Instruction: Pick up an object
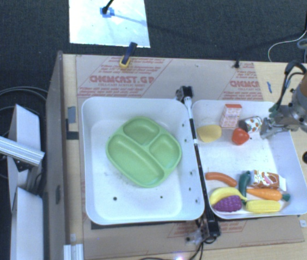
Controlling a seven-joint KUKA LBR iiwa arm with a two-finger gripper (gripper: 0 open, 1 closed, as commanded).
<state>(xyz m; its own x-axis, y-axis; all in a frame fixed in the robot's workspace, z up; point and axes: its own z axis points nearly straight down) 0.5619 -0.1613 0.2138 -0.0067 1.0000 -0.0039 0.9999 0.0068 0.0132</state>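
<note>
- The grey metal pincer (266,128) hung over the far right side of the right white bin (297,169).
- I could not tell how the pincer was set, as it was too small and blurry.
- A small white and brown toy (253,124) sat just left of the pincer, maybe touching it.
- A round red toy tomato (240,136) lay a bit further left.
- A pink and white little box (231,115) and a yellow lumpy toy (210,132) lay further left again.
- Nearer the camera than the pincer lay a yellow toy banana (222,193) and a purple bunch of toy grapes (228,203).
- A green plastic tray with sections (144,151) sat in the left white bin (102,205), well apart from the pincer.
</note>
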